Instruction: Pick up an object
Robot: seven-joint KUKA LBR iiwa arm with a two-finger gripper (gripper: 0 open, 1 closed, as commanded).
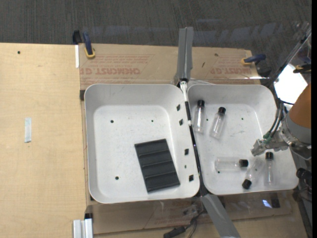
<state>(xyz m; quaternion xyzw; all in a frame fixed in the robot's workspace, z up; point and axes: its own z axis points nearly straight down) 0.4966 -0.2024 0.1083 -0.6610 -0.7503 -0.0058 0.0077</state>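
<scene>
A: Dark grey carpet point(148, 9) lies behind the pale wooden bench point(39, 133), where we find 2 shallow white plastic bins clamped over brown cardboard point(129, 68). We judge the clamps keep the bins from sliding.

B: Contents of the left bin point(99, 103)?

A: We record 1 ribbed black rectangular block point(157, 165) lying flat, near the front right corner.

B: And the right bin point(237, 93)?

A: We count 5 clear plastic vials with black caps. 2 lie near the back left: 1 vial point(199, 115), another point(218, 122) beside it. A third vial point(231, 164) lies on its side towards the front; 2 more point(253, 175) sit at the front right.

B: The arm?

A: Its two-finger gripper point(266, 145) hangs low over the right bin's right side, just above those front vials, the likely pick. We cannot tell its state, and nothing shows between its tips.
</scene>
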